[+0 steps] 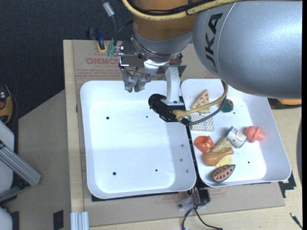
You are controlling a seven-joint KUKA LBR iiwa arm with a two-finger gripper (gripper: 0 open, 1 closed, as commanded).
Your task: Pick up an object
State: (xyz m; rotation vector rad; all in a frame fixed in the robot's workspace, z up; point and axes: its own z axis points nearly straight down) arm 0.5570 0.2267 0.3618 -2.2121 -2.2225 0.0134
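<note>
My gripper hangs over the far edge of the left bin, near its back rim. Nothing shows beneath or against it. The objects lie in the right bin: a tan triangular wedge, a teal ball, a patterned flat piece, an orange-red lump, a small white cylinder, a pink piece, a tan drumstick shape and a watermelon slice. All of them sit well to the right of the gripper.
The arm's grey body and orange band cover the upper right, hiding the right bin's back edge. A black fitting with a yellow cable hangs over the divide between the bins. Brown bench board surrounds the bins.
</note>
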